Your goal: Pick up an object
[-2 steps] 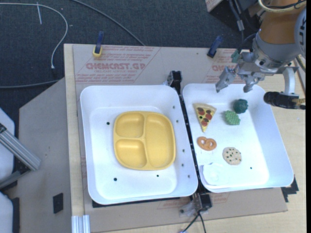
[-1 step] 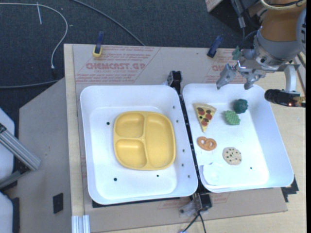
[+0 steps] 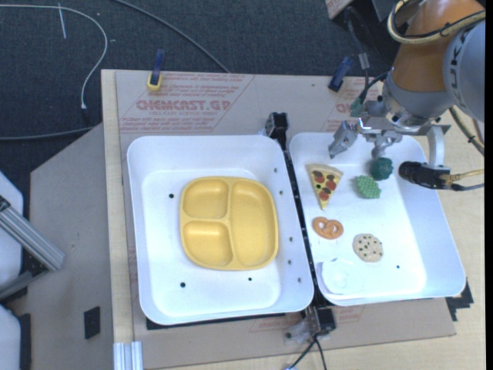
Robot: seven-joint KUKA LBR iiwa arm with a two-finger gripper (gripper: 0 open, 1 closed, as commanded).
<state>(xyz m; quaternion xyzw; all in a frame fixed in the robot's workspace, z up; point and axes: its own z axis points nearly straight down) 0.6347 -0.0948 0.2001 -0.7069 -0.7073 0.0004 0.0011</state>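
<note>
Claw hovering spread and empty at the far edge of the right-hand shallow white bin (image 3: 431, 237), with small toy foods lying below it.

The grey two-finger claw (image 3: 368, 139) is hanging with its fingers splayed wide and nothing between them; the dark green bumpy broccoli-like toy (image 3: 381, 167) is sitting just beside one fingertip, and the lighter green knobbly lump (image 3: 368, 186) is lying close to it. Farther out, the flat yellow pizza-slice toy (image 3: 324, 183), the orange pretzel-shaped piece (image 3: 327, 227) and the tan speckled cookie disc (image 3: 368, 247) are resting apart on the bin floor. All are looking light, rigid and probably smooth; the flat ones are offering little edge to pinch, so the chunky green pieces, taken across their middle, seem the easier hold. The yellow divided plastic plate (image 3: 229, 223) is sitting in the left bin (image 3: 150, 160) on the tabletop (image 3: 123, 206).
</note>
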